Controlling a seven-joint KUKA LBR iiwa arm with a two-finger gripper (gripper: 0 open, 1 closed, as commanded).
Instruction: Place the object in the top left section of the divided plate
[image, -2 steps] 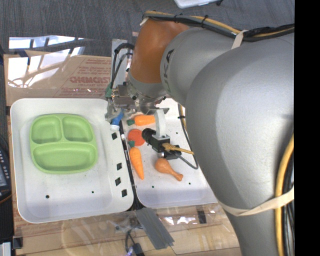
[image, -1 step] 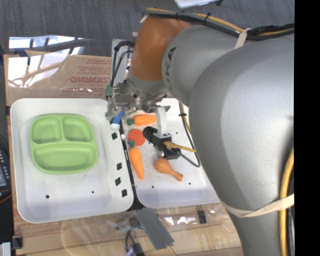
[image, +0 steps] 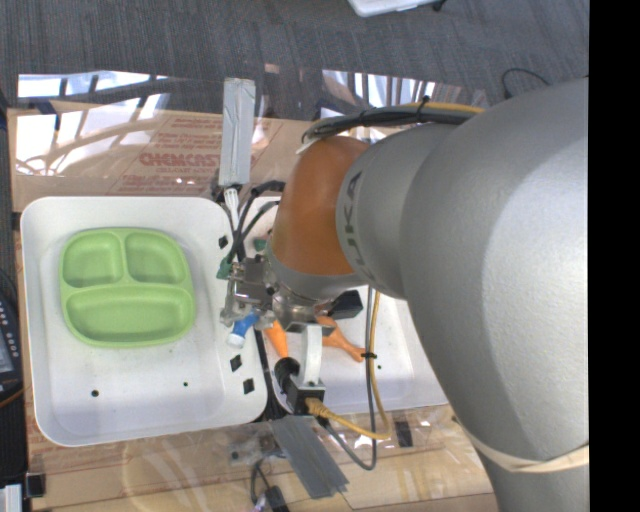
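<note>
The green divided plate (image: 127, 286) lies in the left bin, with two small sections at its far side and one long section at its near side; all three show bare green. My gripper (image: 252, 308) hangs low over the left edge of the right bin, just right of the wall between the bins, mostly hidden under the orange wrist band (image: 312, 215). An orange carrot-like piece (image: 277, 340) and a second orange piece (image: 346, 346) lie in the right bin right under the wrist. A small blue and white thing (image: 243, 326) sits at the gripper's tip.
The left bin (image: 120, 400) has bare white floor around the plate. The grey arm (image: 480, 250) covers most of the right bin (image: 400, 375). Cables (image: 372, 400) loop down from the wrist over the near rim. Grey tape (image: 237, 130) and cardboard lie behind the bins.
</note>
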